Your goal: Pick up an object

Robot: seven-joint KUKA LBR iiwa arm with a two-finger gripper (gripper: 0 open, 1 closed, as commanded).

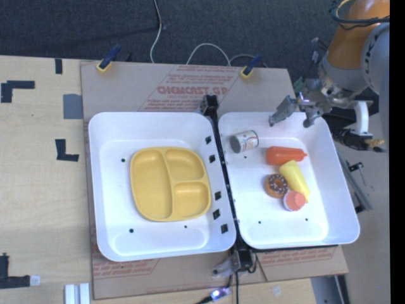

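My gripper [293, 114] hangs open above the far edge of the right bin [329, 223], its two grey fingers spread with nothing between them. Below it in that bin lie a small grey and white can [243, 141] on its side, an orange carrot [285, 154], a yellow banana-like piece [295, 177], a brown doughnut [276, 185] and a pinkish round piece [295, 201]. The gripper is apart from all of them, up and right of the can.
The left bin [107, 170] holds a yellow divided plate [169, 183]. Both bins rest on a cardboard sheet [183, 87] with blue-yellow clamps [108, 58] at the back. A black hinge strip [218, 170] runs between the bins. The arm [354, 37] stands at the upper right.
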